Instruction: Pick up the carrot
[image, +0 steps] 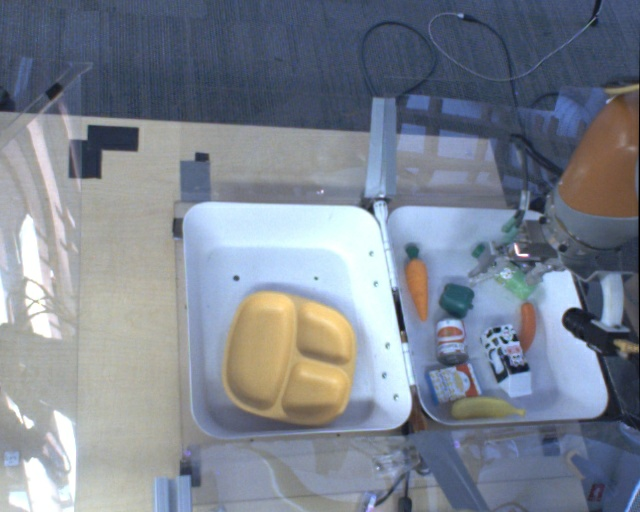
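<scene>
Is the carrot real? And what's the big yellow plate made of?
The carrot looks like a toy, probably plastic: its orange is even and smooth, with a neat green top. I can't be sure from here. The yellow plate also looks like plastic, moulded in one piece, with rounded sections and a soft, dull shine.

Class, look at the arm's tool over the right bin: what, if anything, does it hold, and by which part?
It cannot be told. The tool hovers over the right bin near something green, while the carrot lies apart, untouched.

Grey arm reaching in, end effector lowered
</scene>
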